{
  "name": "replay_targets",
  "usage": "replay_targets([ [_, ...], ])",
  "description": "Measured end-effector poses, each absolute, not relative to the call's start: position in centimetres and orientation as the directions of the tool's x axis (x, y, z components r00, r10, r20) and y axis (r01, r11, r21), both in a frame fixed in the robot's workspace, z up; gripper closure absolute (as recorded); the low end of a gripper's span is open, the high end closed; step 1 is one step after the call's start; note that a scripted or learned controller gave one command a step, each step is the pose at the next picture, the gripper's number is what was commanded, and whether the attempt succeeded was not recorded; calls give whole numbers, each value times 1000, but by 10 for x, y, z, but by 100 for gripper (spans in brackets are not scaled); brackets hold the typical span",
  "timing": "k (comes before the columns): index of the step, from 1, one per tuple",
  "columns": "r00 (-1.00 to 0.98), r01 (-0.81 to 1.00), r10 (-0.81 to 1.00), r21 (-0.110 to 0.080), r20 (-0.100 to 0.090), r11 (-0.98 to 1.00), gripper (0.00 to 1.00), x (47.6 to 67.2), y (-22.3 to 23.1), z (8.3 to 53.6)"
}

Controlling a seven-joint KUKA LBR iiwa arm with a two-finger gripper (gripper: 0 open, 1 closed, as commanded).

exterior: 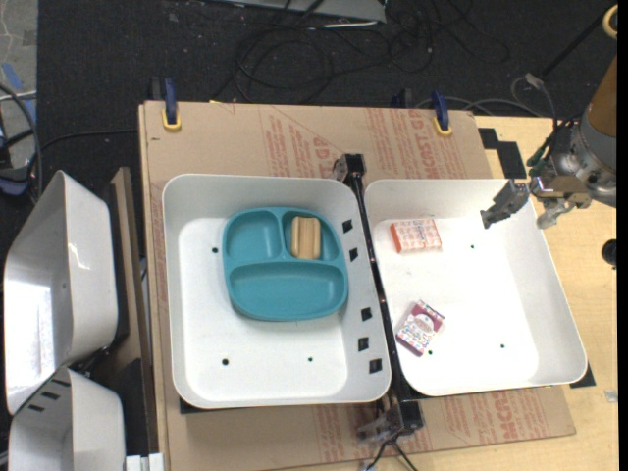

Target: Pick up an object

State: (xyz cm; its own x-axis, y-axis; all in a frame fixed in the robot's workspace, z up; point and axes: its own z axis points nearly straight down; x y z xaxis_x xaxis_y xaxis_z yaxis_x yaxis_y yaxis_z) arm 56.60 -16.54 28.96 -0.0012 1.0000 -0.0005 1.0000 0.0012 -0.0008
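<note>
In the right bin (549, 292) lie two small packets: a pink-and-white flat box (415, 235) near the bin's back left, and a red-and-white patterned packet (420, 327) toward the front left. My gripper (527, 207) hangs over the right bin's back right corner, open, with nothing between its fingers. It is well to the right of both packets. The left bin (196, 361) holds a teal divided tray (257, 302) with a tan wooden block (306, 237) in its upper right compartment.
Both bins rest on a cardboard sheet (294, 135) clamped at the back by two clips (172, 118). Black tape tabs line the seam between the bins (365, 292). White containers (54, 283) stand at the far left. Cables lie on the dark floor behind.
</note>
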Motion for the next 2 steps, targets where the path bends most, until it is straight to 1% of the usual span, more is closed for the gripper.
replay_targets([
  [1,-1,1000,1000,-4,0,1,0,572,-159,243],
  [2,-3,1000,1000,-1,0,3,0,581,-153,190],
])
